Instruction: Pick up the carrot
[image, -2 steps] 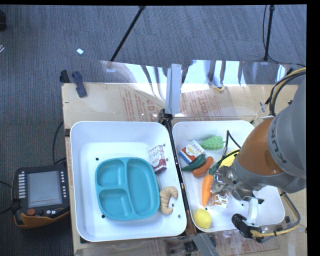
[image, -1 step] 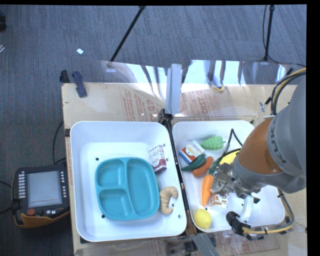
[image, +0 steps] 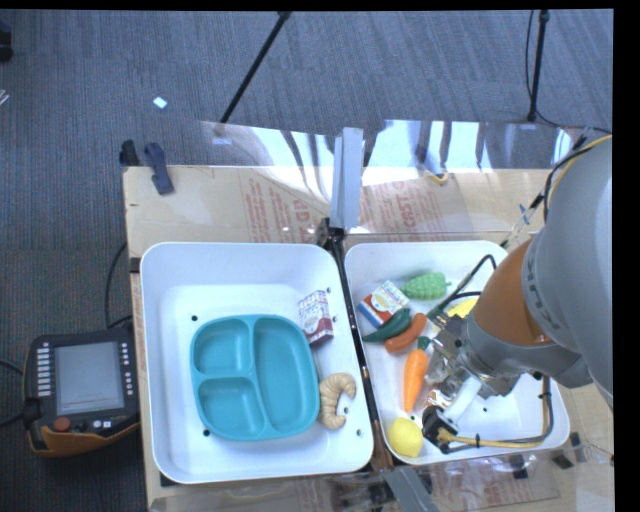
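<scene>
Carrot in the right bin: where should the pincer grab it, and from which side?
Probably around the middle of the carrot, coming straight down and squeezing across its narrow width. It lies flat and tapers toward the lemon, so the thin tip could slip.

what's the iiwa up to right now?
The arm is reaching into the right bin, with its gripper low right beside the carrot. The carrot lies on the bin floor above the lemon and doesn't look lifted. The left bin holds a teal divided plate and a croissant, both untouched.
</scene>
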